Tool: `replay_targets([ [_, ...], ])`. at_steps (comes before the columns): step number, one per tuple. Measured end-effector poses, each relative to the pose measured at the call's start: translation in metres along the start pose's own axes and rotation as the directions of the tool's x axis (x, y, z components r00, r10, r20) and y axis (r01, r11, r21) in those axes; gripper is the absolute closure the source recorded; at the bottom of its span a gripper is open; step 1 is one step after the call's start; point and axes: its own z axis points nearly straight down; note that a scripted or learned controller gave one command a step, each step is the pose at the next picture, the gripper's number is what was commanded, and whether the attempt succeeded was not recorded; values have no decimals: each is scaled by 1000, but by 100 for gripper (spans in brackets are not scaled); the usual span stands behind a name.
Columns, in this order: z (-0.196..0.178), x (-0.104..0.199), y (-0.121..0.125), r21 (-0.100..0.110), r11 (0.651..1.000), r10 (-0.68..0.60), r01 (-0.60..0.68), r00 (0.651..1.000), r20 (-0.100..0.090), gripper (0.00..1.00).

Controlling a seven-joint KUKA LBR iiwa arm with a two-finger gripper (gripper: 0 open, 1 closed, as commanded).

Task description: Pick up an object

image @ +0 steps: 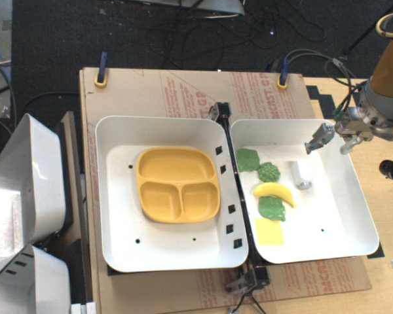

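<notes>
Nearest the camera, a flat yellow square slice (270, 231) lies with a yellow plastic banana (274, 191) and green pieces in the right white bin (354, 201), none lifted. The pincer (334, 139) hangs at the bin's 1 o'clock rim, parted and empty; the grasp remains undone.

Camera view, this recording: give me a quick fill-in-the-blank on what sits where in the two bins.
1. The yellow divided tray lies in the ____ bin.
2. The banana lies in the ____ bin.
3. The flat square nearest that bin's front edge is coloured ____.
4. The tray has ____ compartments.

Missing words: left; right; yellow; three
</notes>
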Motion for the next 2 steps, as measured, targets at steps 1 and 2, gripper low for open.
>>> replay_targets([
  [1, -8, 1, 3, -12, 1000, -3, 3, 1000, 3, 0],
  [2, 39, -6, -1, -8, 1000, 0, 0, 1000, 2, 0],
])
